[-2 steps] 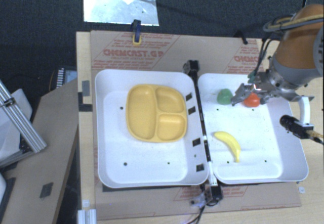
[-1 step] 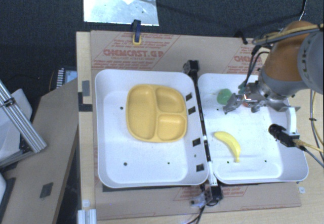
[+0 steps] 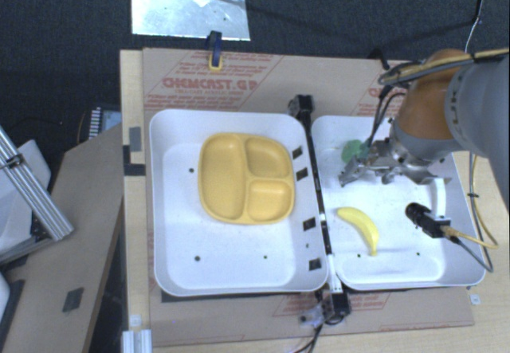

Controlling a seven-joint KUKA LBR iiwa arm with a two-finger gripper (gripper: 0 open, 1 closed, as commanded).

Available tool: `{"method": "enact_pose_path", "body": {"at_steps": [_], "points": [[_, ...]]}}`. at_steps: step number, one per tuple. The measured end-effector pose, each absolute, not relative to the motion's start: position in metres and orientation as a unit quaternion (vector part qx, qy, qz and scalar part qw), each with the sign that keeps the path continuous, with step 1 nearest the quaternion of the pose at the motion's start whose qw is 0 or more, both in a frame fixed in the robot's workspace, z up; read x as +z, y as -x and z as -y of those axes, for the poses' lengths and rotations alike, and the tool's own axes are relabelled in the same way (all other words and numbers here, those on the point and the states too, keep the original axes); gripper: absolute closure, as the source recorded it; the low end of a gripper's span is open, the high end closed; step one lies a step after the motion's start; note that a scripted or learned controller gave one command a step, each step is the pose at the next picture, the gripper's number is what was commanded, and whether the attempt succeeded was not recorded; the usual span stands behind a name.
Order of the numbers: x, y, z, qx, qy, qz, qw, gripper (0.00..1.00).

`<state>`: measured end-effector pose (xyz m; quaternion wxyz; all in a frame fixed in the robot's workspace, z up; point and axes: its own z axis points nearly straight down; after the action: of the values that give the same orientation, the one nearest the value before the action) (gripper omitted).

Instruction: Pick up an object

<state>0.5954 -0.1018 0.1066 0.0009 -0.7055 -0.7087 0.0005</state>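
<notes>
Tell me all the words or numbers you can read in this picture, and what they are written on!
"CHEMCAST GP", in red print on the brown cardboard sheet under the two white bins; the letters are blurry, so the ending is uncertain.
More red print on the same cardboard near the arm: too blurred and partly hidden to read.
No readable text on the yellow divided plate, the banana or the bins.

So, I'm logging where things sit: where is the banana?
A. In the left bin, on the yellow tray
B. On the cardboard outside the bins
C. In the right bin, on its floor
C: the banana lies on the white floor of the right bin, apart from the yellow tray in the left bin.
</notes>
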Motion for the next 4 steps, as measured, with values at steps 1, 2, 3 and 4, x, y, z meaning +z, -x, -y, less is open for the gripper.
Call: {"method": "enact_pose_path", "body": {"at_steps": [1, 2, 3, 4], "points": [[0.083, -0.596, 0.101, 0.0003, 0.707, 0.707, 0.0, 0.0], [0.095, -0.597, 0.102, -0.0007, 0.708, 0.707, -0.001, 1.0], [0.158, -0.593, 0.1, -0.0018, 0.706, 0.708, -0.002, 1.0], [0.218, -0.589, 0.094, -0.0019, 0.705, 0.709, -0.002, 1.0]]}}
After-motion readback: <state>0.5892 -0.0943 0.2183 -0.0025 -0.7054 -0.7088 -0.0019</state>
